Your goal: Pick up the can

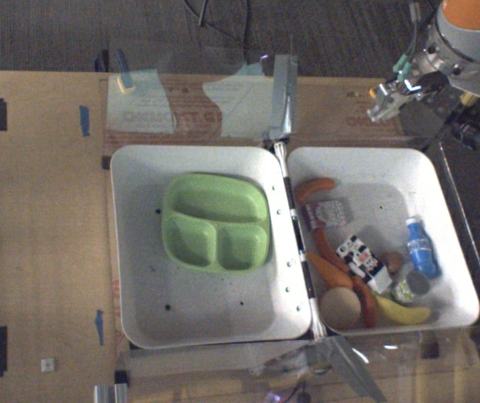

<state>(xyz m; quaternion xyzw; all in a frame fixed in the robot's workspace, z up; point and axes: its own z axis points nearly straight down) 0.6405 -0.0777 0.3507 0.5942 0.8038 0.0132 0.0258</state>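
Observation:
The can [411, 287], small with a silver top and greenish side, stands in the right bin [441, 183] near its front right corner. It sits between a blue bottle [420, 248] and a yellow banana [404, 311]. My gripper [388, 101] hangs above the bench behind the right bin's back edge, well away from the can, with nothing seen in it.
The right bin also holds a black-and-white carton [362, 259], a brown ball [341, 307], orange-red sausages [315, 188], and a small grey packet [328, 214]. A green divided plate [216, 222] lies in the left bin [135, 225]. A metal divider [294, 250] separates the bins.

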